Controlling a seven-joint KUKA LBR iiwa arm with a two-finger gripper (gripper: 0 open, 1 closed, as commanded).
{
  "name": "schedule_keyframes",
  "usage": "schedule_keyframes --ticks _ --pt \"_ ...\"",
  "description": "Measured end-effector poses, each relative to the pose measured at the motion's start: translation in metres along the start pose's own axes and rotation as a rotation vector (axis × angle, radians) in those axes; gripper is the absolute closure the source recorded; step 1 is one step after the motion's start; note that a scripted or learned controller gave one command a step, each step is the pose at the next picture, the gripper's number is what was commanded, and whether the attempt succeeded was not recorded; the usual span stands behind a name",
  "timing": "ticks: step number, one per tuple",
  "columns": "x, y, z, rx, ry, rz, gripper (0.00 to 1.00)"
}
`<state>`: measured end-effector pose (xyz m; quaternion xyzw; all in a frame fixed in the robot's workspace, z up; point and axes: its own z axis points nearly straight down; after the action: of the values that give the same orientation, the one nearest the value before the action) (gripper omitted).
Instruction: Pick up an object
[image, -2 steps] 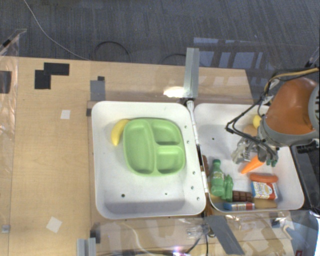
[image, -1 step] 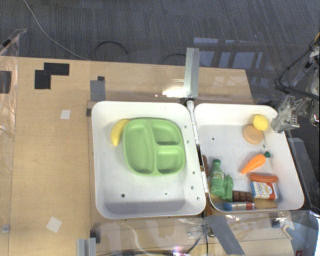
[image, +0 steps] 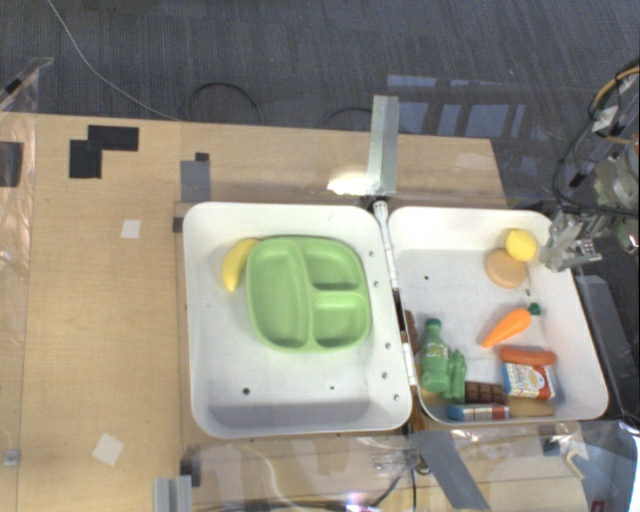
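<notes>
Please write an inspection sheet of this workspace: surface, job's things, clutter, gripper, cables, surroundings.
Surface: wooden bench bearing left bin and right bin.
Job's things: right bin holds lemon, tan disc, carrot, green bottle, sausage, small carton; left bin holds green divided plate with banana at its left edge.
Clutter: black tape patches on the bench.
Gripper: gripper at right bin's far right rim; finger state unclear.
Cables: thin cable on the floor.
Surroundings: dark carpet.
</notes>
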<state>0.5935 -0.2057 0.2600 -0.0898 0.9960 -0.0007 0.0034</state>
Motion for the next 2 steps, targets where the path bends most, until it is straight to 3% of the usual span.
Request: schedule_keyframes --ticks 1,2 --pt "-0.071 -0.011 -0.035 0.003 -0.008 -0.180 1.00" --pt "-0.074 -0.010 -0.050 0.007 -0.020 -0.179 1.00"
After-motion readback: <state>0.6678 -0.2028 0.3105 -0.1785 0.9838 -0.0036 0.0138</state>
